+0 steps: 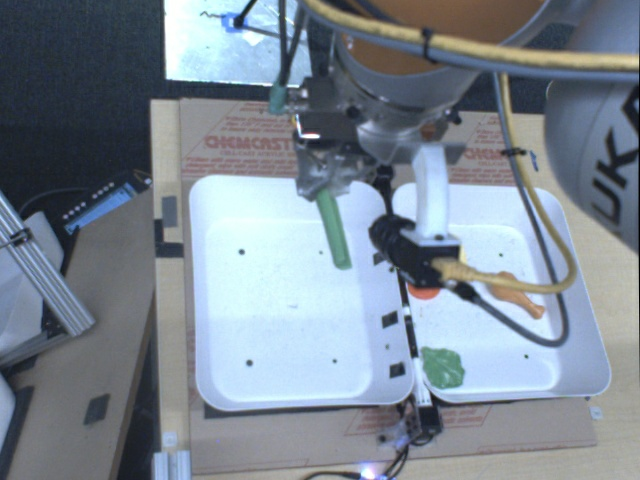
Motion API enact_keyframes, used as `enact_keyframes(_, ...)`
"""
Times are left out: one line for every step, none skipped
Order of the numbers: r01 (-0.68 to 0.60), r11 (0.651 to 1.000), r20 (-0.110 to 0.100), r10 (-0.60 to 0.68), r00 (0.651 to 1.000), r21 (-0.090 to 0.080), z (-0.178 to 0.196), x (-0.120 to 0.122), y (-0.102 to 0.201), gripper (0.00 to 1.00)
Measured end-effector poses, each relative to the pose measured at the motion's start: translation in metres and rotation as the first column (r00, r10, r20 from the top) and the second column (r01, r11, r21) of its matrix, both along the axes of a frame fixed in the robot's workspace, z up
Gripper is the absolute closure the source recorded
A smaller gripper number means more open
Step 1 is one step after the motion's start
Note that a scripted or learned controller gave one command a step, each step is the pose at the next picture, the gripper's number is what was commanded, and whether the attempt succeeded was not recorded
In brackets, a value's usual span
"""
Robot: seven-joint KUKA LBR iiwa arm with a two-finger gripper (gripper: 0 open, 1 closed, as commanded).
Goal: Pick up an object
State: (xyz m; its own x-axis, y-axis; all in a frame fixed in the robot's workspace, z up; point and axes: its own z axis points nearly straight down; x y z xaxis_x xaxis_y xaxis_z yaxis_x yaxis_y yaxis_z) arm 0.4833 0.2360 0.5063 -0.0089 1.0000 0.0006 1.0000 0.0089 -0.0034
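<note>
A tan desk carries two white bins side by side on a printed cardboard sheet. The green stick hangs tilted over the left bin, near its twelve-o'clock rim, its upper end between the fingers of the gripper, which are closed on it. Most of the left bin's floor, from three round to nine o'clock, lies open. In the right bin lie one green lump at seven o'clock, one orange piece near the middle and one red disc by the left rim.
</note>
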Motion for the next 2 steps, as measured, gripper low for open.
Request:
enact_keyframes(0.009,1.0,0.009,-0.009,1.0,0.001,0.03,0.035,-0.012,1.0)
enact_keyframes(0.004,1.0,0.004,-0.004,1.0,0.001,0.029,0.012,-0.001,1.0)
